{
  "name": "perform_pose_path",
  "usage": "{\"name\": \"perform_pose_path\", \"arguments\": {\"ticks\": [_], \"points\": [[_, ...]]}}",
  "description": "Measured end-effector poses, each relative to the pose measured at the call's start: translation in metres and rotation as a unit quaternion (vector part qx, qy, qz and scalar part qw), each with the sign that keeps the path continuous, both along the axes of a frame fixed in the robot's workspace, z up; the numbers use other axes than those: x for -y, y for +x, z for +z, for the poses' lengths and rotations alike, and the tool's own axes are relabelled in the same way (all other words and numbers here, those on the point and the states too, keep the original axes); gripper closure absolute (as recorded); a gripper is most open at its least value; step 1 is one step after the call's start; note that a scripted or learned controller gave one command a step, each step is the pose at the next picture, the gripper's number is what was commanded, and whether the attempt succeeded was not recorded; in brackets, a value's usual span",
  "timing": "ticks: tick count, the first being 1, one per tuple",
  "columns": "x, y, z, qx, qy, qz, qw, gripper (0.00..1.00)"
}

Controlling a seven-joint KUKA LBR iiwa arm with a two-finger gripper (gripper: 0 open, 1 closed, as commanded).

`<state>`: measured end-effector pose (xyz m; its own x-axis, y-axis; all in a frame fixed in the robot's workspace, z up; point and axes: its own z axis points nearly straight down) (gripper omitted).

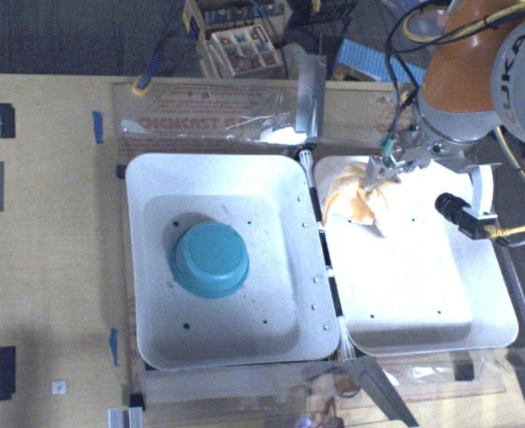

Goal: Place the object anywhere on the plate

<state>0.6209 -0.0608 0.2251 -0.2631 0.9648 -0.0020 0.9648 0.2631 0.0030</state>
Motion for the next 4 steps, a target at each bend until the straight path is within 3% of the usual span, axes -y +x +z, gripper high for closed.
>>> {"name": "perform_pose_path", "arguments": {"ticks": [1,2,3,4], "points": [[-0.052,0.002,-0.002,-0.002,0.0002,0.2,0.9799,1.0],[-0.105,-0.016,0.006,-0.001,0.0001,0.391,0.9206,1.0],[-0.159,-0.027,-0.004,-0.001,-0.0001,0.565,0.825,1.0],[-0.21,-0.034,0.0,0.002,-0.0013,0.608,0.7942,1.0]]}}
